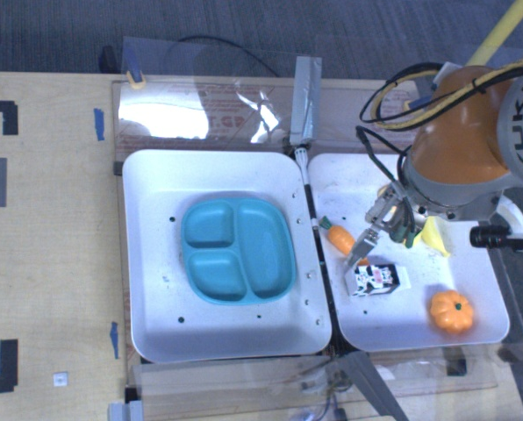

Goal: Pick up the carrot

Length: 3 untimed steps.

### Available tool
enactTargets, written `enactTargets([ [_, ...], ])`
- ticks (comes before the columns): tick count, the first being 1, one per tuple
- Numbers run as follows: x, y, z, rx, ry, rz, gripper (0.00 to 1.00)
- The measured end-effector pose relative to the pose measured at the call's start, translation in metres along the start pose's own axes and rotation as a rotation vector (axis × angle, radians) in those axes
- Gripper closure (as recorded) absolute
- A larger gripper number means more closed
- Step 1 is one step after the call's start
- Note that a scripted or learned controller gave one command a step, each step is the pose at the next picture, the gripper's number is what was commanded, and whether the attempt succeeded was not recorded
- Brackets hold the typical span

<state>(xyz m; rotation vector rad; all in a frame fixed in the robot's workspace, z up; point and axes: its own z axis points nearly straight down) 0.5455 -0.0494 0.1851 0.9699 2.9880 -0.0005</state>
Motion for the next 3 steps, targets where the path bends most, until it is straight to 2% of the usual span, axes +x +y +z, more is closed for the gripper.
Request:
enactTargets([
  [1, -0.021, 0.054, 0.000, -0.004, -0.003, 0.009, 0.00],
  [2, 0.007, -0.002, 0.000, 0.000, 0.001, -0.194, 0.00],
  [3, -0.001, 0.049, 0.000, -0.004, -0.004, -0.042, 0.00],
])
